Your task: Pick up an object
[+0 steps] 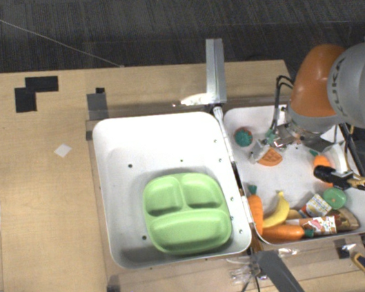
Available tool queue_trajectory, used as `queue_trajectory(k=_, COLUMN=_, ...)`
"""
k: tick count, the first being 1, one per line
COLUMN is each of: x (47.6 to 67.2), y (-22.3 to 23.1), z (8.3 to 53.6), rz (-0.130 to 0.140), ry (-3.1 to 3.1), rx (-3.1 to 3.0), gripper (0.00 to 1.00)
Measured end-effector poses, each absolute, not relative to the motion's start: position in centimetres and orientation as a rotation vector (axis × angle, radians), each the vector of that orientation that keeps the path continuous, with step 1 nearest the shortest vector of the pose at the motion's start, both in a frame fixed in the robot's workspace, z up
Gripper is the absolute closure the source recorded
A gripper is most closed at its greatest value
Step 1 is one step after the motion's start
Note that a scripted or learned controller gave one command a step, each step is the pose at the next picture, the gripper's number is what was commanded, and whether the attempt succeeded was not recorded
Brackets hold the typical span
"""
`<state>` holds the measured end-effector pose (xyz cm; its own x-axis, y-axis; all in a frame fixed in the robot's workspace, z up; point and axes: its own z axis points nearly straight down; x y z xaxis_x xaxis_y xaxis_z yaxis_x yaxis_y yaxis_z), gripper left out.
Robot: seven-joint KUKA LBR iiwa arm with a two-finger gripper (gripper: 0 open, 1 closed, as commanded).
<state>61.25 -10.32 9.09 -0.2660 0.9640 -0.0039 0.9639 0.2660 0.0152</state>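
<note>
Starting at the left, the wooden tabletop [40, 209] carried the left white bin [115, 149], where a green divided plate [186, 212] lay toward the near side. The right bin [289, 176] held a teal ball [243, 136] at its far left, an orange slice-shaped toy [271, 158] close by, and along the near wall a carrot [256, 211], a banana [277, 210] and small packets [319, 215]. Over the slice toy hung the claw [274, 140]; I cannot tell whether it was parted or closed.
</note>
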Motion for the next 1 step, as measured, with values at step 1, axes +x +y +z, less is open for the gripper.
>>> queue_trajectory(k=1, x=58.48, y=-9.37, z=13.66, rz=0.007, ry=2.447, rx=1.963, gripper=0.00)
